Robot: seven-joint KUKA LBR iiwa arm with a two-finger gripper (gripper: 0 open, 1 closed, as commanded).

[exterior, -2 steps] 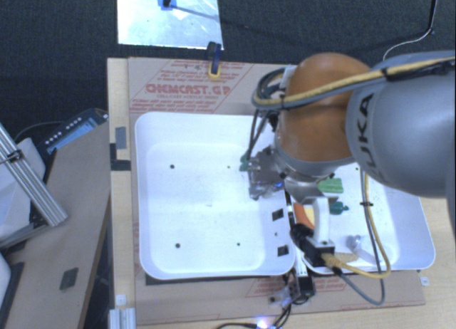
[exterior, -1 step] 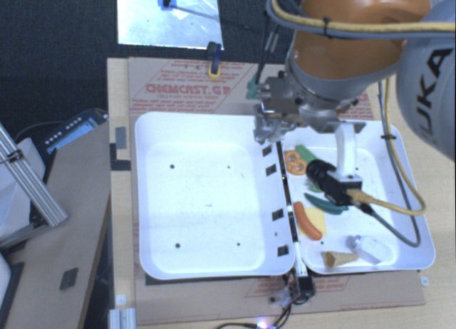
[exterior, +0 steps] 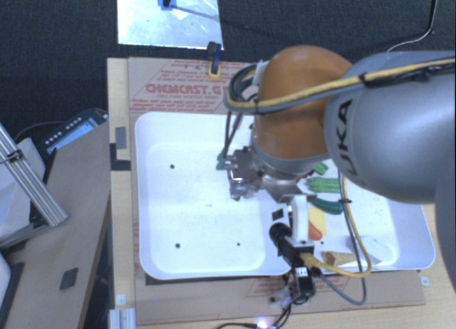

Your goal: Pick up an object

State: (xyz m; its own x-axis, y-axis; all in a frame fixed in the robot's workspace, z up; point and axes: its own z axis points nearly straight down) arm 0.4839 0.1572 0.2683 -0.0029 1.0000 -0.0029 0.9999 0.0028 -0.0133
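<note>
Gripper (exterior: 239, 186) sits near the middle of the picture, under the big orange band (exterior: 299, 100) of the arm. It hangs low over the right side of the left white bin (exterior: 178, 199). The arm hides a lot of it, so I cannot tell if it is open or closed. I cannot see anything held in it.

The big grey arm (exterior: 399, 128) comes in from the right and covers much of the right white bin (exterior: 410, 246). A yellow cable (exterior: 313, 92) runs across the orange band.

The things to pick up are in the right bin, just right of the middle of the picture. A green thing (exterior: 324, 185) peeks out from under the arm. A darker blue-green thing (exterior: 332, 207) lies just below it. An orange thing (exterior: 315, 230) lies a bit lower still. A tan piece (exterior: 340, 258) lies near the bottom edge of that bin. All of them are near the gripper but off to its right and apart from it.

Both bins rest on a brown board with red letters (exterior: 182, 89). A small yellow and blue clip (exterior: 214, 60) sits at the top edge of the board. A shiny sheet (exterior: 167, 7) lies in the upper left of the picture.
</note>
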